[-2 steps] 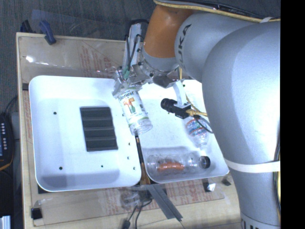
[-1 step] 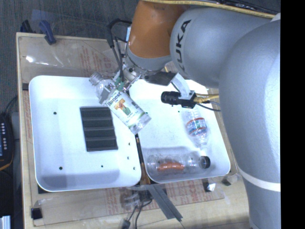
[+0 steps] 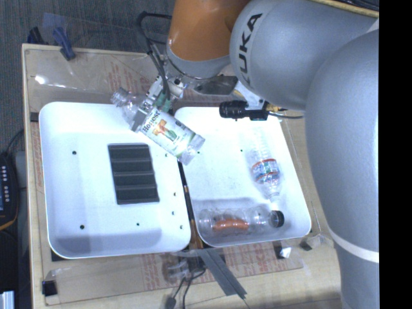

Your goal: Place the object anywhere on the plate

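Camera view, near to far.

1. Clear bottle with orange contents (image 3: 232, 222): lying along the near wall of the right bin (image 3: 219, 179).
2. Water bottle (image 3: 265, 172): lying just beyond it, same bin.
3. Dark ribbed plate (image 3: 133, 172): middle of the left bin (image 3: 71, 198), bare white floor on every side, so ample room to approach from above.
4. Honest bottle (image 3: 168, 131): tilted, over the two bins' adjoining rims at the far end, well short of the plate.
5. Gripper (image 3: 156, 103): fingers look closed on the bottle's upper part, near its cap end.

Risk: with the grip so far from the middle, the long label end may swing or slip. Released here, it would probably strike the rims and roll into either bin.
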Controlling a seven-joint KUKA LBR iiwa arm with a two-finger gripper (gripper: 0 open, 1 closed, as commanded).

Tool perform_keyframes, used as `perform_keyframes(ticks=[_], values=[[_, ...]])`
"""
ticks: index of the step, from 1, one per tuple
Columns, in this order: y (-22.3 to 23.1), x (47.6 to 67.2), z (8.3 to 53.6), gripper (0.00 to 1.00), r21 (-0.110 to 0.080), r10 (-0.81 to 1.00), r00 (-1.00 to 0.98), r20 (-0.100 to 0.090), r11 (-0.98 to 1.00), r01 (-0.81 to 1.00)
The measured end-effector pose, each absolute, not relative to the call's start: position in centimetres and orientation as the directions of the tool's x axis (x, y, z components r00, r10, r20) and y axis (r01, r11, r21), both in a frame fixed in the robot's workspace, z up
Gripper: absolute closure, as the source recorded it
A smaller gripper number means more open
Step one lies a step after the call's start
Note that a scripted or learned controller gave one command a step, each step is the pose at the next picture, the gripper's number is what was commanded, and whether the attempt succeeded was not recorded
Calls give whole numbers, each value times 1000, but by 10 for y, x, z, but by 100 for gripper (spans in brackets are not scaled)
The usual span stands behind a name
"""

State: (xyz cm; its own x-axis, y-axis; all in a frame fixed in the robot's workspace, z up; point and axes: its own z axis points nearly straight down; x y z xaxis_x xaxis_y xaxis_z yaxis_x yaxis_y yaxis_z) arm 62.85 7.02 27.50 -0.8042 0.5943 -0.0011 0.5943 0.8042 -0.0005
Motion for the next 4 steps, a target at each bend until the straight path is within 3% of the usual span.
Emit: perform_keyframes(ticks=[1,2,3,4], values=[[32,600,272,100,-2,463,-886,2,886,463],[64,617,259,100,0,180,-984,-1,984,180],[91,624,288,100,0,-105,-994,-2,994,-105],[121,656,289,100,0,-277,-961,-2,961,-277]])
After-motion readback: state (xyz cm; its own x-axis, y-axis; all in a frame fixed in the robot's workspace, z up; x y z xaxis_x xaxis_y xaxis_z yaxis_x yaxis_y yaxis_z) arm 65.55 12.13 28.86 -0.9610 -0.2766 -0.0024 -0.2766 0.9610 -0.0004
